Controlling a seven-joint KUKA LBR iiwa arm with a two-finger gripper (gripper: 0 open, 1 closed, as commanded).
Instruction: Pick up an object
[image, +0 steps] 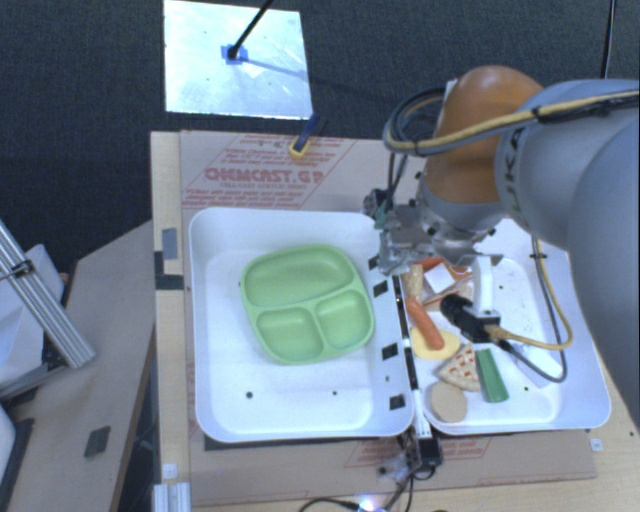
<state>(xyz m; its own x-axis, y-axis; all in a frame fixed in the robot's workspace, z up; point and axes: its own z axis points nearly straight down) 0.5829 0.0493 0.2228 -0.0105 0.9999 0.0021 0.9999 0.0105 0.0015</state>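
the arm (570, 160) is a thick, smooth grey tube with rounded contours, and above its wrist sits a glossy orange band (480, 130) swelling like a dome. a bundle of thin cables (415, 115), dark with a yellowish one among them, loops out from beside the orange part and runs along the grey casing, and another thin yellowish cable (545, 330) hangs in a long curve lower down. below the orange band the wrist narrows into a grey metallic block of brackets and small fittings, from which the gripper (412, 268) extends as a darker assembly.

Fixed overhead camera looks slantwise onto both bins (215, 400)
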